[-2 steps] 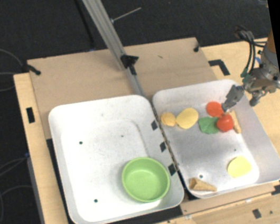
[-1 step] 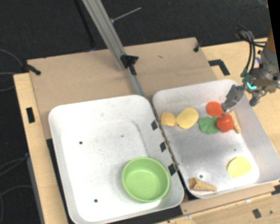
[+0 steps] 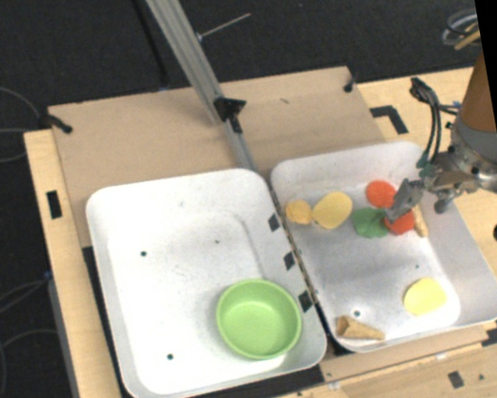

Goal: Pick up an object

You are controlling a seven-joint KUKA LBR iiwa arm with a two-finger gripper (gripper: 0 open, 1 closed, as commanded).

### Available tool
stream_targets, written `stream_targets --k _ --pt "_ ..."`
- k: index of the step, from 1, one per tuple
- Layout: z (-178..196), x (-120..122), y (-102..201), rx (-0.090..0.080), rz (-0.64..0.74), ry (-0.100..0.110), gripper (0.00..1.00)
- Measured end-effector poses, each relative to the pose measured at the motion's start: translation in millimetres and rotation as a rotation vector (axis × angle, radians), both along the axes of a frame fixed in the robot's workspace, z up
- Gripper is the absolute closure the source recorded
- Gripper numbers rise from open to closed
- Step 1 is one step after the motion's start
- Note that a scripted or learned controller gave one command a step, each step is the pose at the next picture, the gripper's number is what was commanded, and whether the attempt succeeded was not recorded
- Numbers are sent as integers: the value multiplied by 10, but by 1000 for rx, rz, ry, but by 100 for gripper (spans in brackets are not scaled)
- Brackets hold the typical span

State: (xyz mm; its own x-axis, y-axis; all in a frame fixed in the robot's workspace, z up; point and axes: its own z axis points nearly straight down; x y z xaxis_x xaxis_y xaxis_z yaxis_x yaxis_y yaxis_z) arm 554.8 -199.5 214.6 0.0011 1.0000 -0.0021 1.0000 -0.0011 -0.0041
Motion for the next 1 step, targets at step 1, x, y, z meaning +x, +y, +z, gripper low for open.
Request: stream_targets --k 1 --pt "-631 -18 15 1 -1 2 0"
